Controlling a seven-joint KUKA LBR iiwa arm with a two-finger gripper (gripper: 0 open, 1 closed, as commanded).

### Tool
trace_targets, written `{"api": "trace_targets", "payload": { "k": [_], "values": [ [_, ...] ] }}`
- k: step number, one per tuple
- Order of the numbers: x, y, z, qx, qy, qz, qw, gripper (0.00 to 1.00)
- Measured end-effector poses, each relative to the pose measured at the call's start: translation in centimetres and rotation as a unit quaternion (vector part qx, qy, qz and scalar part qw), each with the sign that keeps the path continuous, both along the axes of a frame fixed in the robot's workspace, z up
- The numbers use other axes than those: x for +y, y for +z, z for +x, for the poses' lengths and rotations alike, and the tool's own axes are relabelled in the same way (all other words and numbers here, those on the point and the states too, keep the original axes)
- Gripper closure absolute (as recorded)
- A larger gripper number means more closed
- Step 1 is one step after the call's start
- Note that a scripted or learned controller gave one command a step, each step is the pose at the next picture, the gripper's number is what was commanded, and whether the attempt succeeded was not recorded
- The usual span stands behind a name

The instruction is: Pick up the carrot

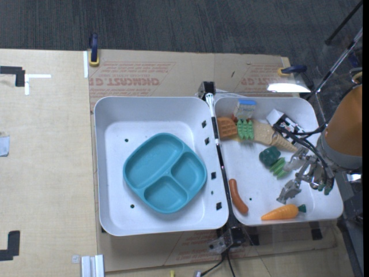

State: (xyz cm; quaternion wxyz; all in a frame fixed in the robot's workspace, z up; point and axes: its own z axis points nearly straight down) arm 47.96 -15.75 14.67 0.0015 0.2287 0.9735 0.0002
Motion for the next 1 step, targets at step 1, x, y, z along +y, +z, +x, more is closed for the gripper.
{"api": "trace_targets", "payload": {
  "k": [1],
  "values": [
    [-2.35,-4.72,0.88,-0.015,0.211,-0.0057,0.9774,0.0]
  ]
}}
